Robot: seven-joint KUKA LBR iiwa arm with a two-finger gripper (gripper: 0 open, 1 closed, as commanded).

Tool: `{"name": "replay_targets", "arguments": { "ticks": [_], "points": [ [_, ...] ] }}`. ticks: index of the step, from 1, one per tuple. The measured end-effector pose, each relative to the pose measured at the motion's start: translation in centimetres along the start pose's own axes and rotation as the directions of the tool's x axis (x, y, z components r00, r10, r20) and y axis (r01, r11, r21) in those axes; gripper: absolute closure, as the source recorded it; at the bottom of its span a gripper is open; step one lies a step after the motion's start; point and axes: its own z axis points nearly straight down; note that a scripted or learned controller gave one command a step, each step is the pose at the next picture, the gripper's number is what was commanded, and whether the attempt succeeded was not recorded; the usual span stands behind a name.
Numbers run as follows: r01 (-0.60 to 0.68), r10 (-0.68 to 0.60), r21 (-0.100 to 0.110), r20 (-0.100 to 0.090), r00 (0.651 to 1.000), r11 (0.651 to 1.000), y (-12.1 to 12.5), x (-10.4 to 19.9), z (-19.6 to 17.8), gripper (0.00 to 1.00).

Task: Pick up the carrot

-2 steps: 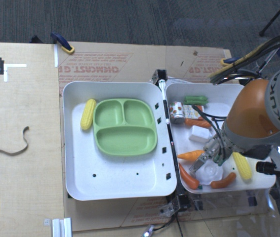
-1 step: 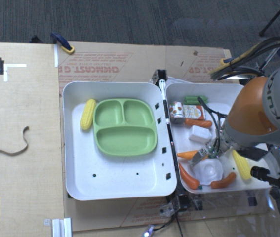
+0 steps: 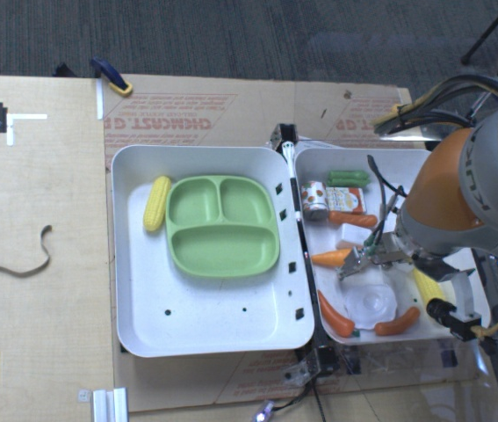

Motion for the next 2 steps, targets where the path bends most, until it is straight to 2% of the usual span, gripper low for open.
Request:
{"name": "replay_targets", "arguments": {
  "ticks": [1, 2],
  "points": [
    [-0.315, 0.315, -0.001, 0.001, 0.949, 0.949, 7.33, -3.79, -0.07, 0.0],
    [-0.31, 0.31, 0.002, 0.004, 0.951, 0.951, 7.31, -3.72, -0.91, 1.0]
  ]
}}
